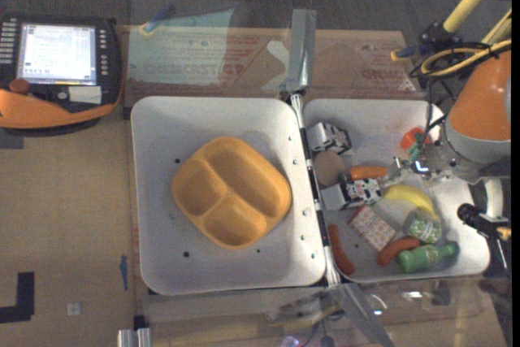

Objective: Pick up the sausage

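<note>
A dark red sausage (341, 249) lies along the left wall of the right bin (475, 211), near its front corner. A second, orange-red sausage-shaped piece (397, 250) rests further right, beside a green bottle (426, 257). My gripper (418, 163) hangs over the right bin's back right part, just above a yellow banana (410, 197). It is well away from both sausage pieces and nothing shows in it. The grey wrist and the orange band reach in from the right.
The right bin also holds a carrot (367, 172), a cow-patterned box (351, 192), a cracker pack (372, 227), a brown round piece (328, 168), a green jar (422, 225) and a small toy (327, 136). A yellow divided plate (231, 191) sits in the left bin (150, 175).
</note>
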Available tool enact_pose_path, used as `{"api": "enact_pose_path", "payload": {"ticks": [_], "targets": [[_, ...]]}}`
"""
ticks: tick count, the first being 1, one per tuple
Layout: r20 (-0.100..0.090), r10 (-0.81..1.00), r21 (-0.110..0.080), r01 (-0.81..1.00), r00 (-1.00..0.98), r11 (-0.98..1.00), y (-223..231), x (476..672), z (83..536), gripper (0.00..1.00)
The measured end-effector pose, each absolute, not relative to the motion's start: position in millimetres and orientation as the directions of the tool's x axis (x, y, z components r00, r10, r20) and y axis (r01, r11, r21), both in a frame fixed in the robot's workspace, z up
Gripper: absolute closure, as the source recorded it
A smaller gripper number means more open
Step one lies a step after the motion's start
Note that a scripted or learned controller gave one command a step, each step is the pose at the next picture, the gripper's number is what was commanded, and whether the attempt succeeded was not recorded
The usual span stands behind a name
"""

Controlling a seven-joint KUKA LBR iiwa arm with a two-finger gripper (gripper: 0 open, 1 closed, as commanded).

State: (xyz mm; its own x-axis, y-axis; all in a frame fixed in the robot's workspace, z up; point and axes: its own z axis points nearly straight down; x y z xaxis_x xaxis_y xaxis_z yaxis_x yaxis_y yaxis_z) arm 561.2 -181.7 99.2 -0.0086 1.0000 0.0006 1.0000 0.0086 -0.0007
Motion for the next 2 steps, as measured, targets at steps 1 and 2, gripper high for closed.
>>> {"api": "enact_pose_path", "payload": {"ticks": [1, 2], "targets": [[-0.002, 0.972, 0.003, 0.972, -0.237, 0.237, -186.4, 641.8, 86.2, 0.0], [0.016, 0.999, -0.012, 0.999, 0.043, -0.043, -196.8, 667.7, 86.6, 0.0]]}}
